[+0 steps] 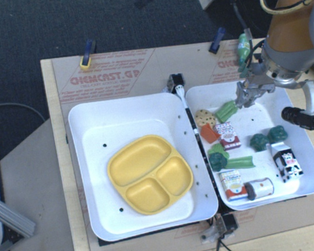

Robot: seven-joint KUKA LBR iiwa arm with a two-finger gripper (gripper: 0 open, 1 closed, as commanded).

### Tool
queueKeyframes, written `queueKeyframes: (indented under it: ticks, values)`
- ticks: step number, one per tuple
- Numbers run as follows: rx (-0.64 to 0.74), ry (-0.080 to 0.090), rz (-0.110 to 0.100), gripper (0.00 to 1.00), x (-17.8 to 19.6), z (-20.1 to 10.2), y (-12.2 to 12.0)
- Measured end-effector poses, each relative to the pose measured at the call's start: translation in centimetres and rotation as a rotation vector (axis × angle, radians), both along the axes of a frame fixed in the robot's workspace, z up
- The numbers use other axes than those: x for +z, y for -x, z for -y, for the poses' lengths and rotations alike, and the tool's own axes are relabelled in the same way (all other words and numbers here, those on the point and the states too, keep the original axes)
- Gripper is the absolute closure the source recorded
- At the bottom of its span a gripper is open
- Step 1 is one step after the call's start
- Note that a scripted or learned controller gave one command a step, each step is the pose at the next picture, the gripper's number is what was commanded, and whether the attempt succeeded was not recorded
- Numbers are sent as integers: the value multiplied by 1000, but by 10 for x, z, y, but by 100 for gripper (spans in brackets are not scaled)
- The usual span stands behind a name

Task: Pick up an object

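1. The gripper (246, 97) sits low over the far side of the right bin (310, 179), reaching in from the right; whether it is wide or narrow I cannot tell, since the wrist hides that part.
2. A green piece (225, 110) lies just beside it near the bin's far edge, tilted toward the gripper, probably the target because it is closest.
3. Other items crowd the bin's left edge: a cookie (203, 117), red carton (228, 135), broccoli (218, 158); the near edge holds a can (259, 188).
4. The left bin (87, 160) carries a yellow tray (149, 173), centred and well apart from the arm.
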State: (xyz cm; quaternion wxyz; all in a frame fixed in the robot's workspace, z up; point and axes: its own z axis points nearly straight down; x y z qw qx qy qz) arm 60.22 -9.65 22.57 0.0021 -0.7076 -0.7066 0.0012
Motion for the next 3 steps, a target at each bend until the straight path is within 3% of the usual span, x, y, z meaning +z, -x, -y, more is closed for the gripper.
queueKeyframes:
  ticks: [2, 3]
  values:
    - [1, -1, -2, 100, -12, -53, 97]
    - [3, -1, 0, 100, 3, -72, 128]
